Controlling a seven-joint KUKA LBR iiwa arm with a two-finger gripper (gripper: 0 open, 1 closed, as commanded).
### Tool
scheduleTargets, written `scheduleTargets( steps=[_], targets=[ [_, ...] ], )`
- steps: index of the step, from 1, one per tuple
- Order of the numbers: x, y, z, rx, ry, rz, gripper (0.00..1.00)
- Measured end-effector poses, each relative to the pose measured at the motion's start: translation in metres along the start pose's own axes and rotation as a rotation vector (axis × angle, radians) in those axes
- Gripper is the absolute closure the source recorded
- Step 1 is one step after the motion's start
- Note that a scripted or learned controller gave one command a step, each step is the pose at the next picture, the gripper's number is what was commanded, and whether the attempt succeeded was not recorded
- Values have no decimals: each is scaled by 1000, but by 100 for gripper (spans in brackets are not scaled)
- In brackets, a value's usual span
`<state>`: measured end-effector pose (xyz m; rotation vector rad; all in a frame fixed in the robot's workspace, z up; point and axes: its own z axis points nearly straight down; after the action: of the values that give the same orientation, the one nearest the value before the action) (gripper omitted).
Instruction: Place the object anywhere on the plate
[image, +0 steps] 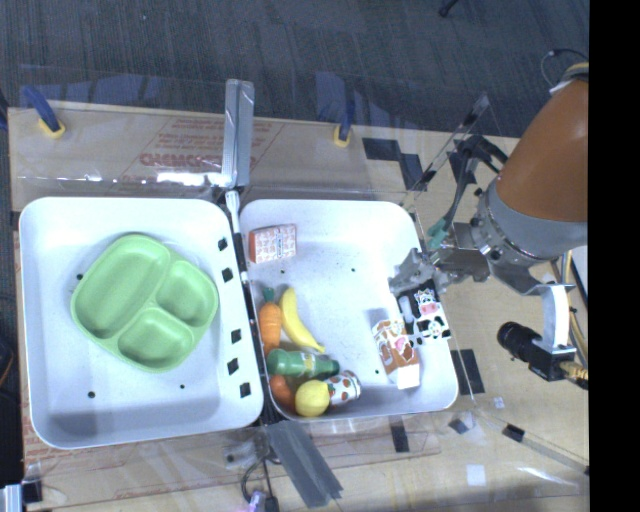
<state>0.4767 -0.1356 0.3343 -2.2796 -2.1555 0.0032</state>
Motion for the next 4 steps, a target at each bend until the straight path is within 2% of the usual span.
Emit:
scheduleTargets(
  steps=[1,2,3,4],
  targets=[
    [20,-1,74,0,-1,182,100],
    [11,-1,-19,-3,-1,83,100],
    [-9,0,36,0,-1,61,100],
    [68,-4,89,0,-1,27,100]
  ],
)
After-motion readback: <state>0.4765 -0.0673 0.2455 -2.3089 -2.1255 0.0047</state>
